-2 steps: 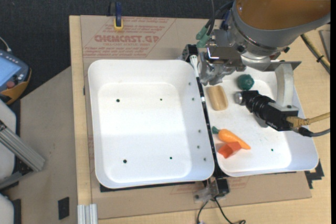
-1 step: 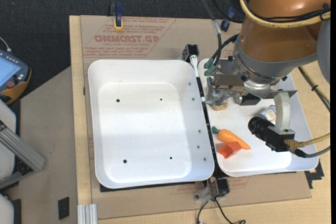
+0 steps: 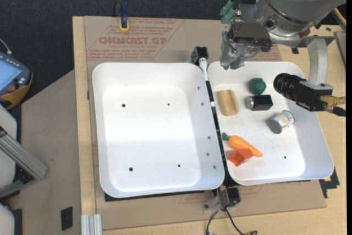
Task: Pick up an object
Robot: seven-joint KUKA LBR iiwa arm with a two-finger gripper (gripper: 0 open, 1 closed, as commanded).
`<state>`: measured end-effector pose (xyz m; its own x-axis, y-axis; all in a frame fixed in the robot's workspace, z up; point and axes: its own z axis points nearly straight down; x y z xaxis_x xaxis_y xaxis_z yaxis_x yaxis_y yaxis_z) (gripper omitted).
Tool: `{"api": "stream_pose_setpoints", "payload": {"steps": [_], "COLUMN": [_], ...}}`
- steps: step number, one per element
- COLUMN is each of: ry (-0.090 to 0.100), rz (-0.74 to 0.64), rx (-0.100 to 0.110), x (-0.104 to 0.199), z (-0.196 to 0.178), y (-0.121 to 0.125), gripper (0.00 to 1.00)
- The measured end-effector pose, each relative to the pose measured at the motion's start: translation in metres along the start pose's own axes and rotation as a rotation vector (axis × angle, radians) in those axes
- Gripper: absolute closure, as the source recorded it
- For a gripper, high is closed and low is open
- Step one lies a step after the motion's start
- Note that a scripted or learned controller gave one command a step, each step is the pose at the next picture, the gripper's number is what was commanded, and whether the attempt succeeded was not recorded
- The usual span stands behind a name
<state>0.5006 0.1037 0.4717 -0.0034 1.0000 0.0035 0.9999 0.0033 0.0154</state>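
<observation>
The right bin (image 3: 308,165) holds several small things. A tan block (image 3: 227,102) lies near its left wall, with a dark green lump (image 3: 256,85) and a small black box (image 3: 259,102) to its right. A grey and white little can (image 3: 280,121) lies on its side further right. An orange toy carrot (image 3: 243,144) rests partly on a red piece (image 3: 236,159) near the front. My gripper (image 3: 233,60) hangs above the bin's far left corner, open, with nothing between its fingers. It is well clear of the objects.
The left bin (image 3: 102,118) sits beside the right one, joined by a black divider strip (image 3: 212,107). A black cylinder (image 3: 294,89) on a bracket sticks out over the right bin's far right side. A blue clamp (image 3: 123,15) stands at the board's far edge.
</observation>
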Motion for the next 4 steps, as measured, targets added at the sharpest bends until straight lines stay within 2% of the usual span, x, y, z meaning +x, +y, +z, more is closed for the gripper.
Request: {"api": "stream_pose_setpoints", "payload": {"steps": [1, 2, 3, 4], "ry": [-0.007, -0.004, -0.004, 0.001], "rz": [0.008, 0.002, 0.006, -0.004], "rx": [0.030, 0.014, 0.020, 0.001], "x": [-0.029, -0.011, -0.041, 0.012], "z": [0.140, 0.148, 0.158, 0.044], "y": [-0.001, 0.025, 0.004, 0.004], "gripper": [1.00, 1.00, 1.00, 1.00]}}
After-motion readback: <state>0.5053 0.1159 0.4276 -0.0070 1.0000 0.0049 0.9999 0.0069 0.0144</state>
